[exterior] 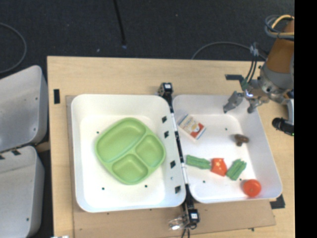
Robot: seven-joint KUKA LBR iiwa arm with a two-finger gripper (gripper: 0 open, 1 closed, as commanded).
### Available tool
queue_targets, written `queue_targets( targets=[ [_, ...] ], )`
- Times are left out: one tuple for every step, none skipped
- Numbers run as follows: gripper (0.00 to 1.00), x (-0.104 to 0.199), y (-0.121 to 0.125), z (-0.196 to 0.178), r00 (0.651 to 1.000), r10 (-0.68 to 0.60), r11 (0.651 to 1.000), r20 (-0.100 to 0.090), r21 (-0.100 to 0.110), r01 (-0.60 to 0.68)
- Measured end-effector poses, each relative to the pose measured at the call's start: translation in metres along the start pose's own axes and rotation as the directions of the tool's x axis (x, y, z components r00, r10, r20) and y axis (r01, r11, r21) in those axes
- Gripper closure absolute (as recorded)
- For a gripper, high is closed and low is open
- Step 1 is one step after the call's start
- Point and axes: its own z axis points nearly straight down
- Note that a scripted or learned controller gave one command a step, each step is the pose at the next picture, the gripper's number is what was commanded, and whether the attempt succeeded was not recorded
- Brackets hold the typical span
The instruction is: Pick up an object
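Nearest the camera, along the front of the right bin [257,133], lies a row of small things: a red ball [252,188] in the near right corner, a green ridged piece [237,169] tilted just beside it, a red-orange block [219,166] touching that piece's left side, and a longer green piece [197,161] lying flat toward the divider. Farther back in the same bin rests a small brown lump [241,139] near the right wall, and a white-and-red carton [191,126] sits tilted close to the left wall. Left of the divider, the other white bin [84,128] holds a light green plate [130,150] with three compartments, set near its middle. Both bins sit side by side on the pale wooden desk [109,68]. From the right, the grey arm with its orange band [281,53] reaches over the far right corner of the right bin, and the hand [242,103] hangs there with its two fingers spread apart, nothing between them, well apart from every object below
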Motion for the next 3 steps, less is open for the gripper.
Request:
queue_targets(
  targets=[
    [0.00, 0.004, -0.009, 0.050, 1.000, 0.003, 1.000, 0.000, -0.001, -0.003],
    [0.00, 0.003, -0.009, 0.075, 1.000, 0.001, 1.000, 0.001, -0.003, -0.001],
    [1.00, 0.002, -0.008, 0.062, 1.000, 0.000, 1.000, 0.003, -0.008, 0.000]
  ],
)
